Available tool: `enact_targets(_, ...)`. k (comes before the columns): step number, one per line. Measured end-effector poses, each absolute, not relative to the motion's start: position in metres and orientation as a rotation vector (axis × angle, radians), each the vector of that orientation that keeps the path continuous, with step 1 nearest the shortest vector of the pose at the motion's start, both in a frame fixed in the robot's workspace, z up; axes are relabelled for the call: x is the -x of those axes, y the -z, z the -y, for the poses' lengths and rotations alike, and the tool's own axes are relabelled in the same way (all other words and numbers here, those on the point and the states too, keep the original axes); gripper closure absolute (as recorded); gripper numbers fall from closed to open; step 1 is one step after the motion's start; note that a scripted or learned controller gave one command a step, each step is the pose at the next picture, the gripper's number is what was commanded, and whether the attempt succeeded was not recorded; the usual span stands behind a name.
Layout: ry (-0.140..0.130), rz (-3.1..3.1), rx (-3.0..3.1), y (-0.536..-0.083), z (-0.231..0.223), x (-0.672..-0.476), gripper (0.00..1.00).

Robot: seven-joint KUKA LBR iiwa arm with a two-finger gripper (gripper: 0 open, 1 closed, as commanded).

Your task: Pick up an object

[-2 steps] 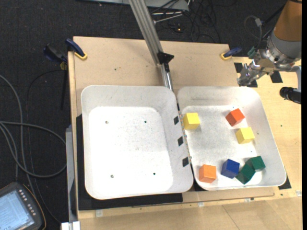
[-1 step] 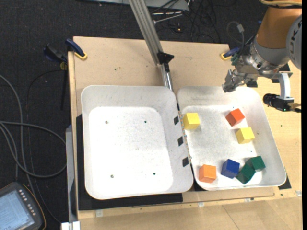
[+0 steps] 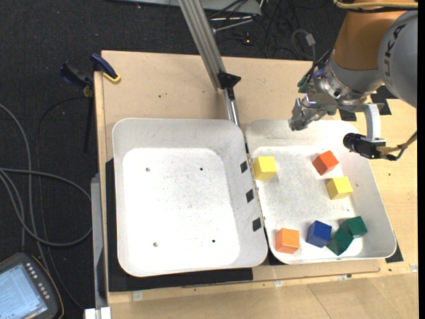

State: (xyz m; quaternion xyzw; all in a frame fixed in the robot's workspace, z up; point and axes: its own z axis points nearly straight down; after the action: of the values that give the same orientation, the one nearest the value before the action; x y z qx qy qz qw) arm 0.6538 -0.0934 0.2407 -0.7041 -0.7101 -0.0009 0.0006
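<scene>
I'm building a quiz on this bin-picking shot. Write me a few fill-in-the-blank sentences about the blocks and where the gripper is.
1. All the blocks lie in the ____ bin of the camera view.
2. The blue block lies between the orange block and the two ____ blocks.
3. The number of yellow blocks in that bin is ____.
4. The gripper hangs over the bin's ____ edge.

Missing words: right; green; two; far

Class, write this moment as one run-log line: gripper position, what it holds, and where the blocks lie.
gripper: above right bin's far rim | holding: nothing seen | blocks: all in right bin | nearest: orange block
</scene>
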Motion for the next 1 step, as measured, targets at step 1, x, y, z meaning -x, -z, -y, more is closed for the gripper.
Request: enact_targets(1,-0.001,2.228,2.211,-0.2308,0.0432,-0.6294,1.00)
